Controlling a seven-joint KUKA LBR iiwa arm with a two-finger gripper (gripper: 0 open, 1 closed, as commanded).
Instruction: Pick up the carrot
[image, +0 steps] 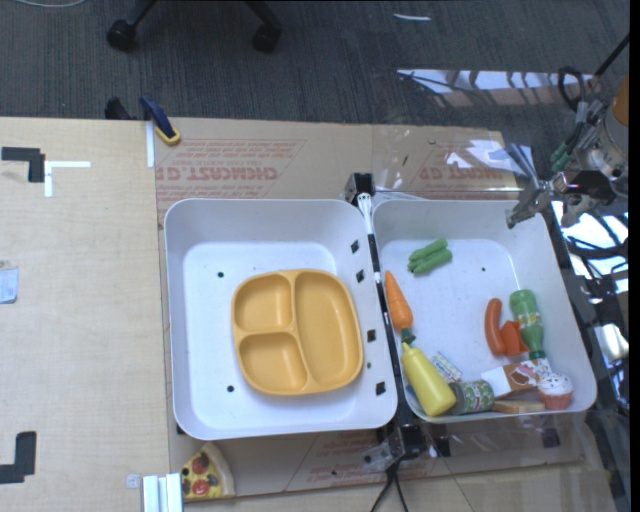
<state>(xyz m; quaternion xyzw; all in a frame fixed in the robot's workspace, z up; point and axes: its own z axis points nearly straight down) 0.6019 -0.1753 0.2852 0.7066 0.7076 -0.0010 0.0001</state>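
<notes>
The carrot (398, 301) is a small orange toy with a green top at its near end. It lies lengthwise in the right bin (470, 232), against that bin's left wall. Its green top almost touches the cap of a yellow mustard bottle (428, 380).
The right bin also holds green pea pods (431, 256), a red sausage (493, 326), a green bottle (526, 312), a can (471, 396) and a cupcake (553, 385). A yellow divided plate (297, 331) sits in the left bin (195, 300). A toy pizza slice (203, 475) lies on the bench.
</notes>
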